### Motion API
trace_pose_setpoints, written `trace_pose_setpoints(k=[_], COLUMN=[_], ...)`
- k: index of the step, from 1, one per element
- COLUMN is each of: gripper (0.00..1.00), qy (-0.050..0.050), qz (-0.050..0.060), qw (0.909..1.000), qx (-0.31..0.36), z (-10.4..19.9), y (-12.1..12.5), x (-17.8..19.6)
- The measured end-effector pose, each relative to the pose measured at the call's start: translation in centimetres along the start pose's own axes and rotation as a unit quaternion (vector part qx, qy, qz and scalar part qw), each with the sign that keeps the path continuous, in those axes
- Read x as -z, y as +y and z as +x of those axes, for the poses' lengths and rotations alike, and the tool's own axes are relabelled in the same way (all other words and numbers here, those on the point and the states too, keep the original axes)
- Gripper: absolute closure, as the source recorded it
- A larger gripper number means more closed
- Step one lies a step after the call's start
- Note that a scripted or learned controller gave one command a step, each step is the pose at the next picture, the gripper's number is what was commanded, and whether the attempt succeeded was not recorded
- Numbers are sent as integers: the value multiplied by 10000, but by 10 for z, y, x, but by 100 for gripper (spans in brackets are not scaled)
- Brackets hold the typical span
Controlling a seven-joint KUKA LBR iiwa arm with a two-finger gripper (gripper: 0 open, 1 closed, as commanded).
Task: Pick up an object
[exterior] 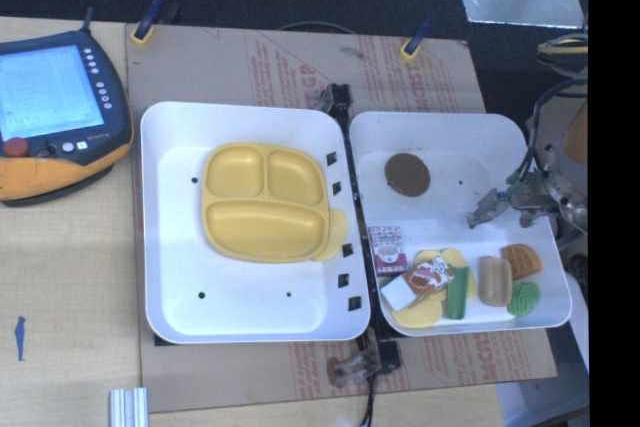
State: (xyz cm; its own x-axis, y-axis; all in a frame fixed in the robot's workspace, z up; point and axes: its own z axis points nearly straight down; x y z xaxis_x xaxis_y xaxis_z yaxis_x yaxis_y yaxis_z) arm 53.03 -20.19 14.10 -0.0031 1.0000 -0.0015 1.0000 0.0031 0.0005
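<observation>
- The gripper [487,211] is seen over the right bin [450,130]; its spread cannot be told.
- The bread [494,280] lies at the near right; probably light, firm, best gripped across its width.

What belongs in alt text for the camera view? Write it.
A gripper hovers over the right bin, near a brown disc and a heap of toy food. The left bin holds a yellow divided plate.
</observation>
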Motion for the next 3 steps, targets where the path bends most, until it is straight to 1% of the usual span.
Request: trace_pose_setpoints(k=[1,2,3], gripper=[0,0,0], qy=[8,-3,7], qz=[11,-15,-20], qw=[10000,10000,10000], qx=[-4,12,24], z=[51,98,171], y=[24,79,129], x=[27,-31,56])
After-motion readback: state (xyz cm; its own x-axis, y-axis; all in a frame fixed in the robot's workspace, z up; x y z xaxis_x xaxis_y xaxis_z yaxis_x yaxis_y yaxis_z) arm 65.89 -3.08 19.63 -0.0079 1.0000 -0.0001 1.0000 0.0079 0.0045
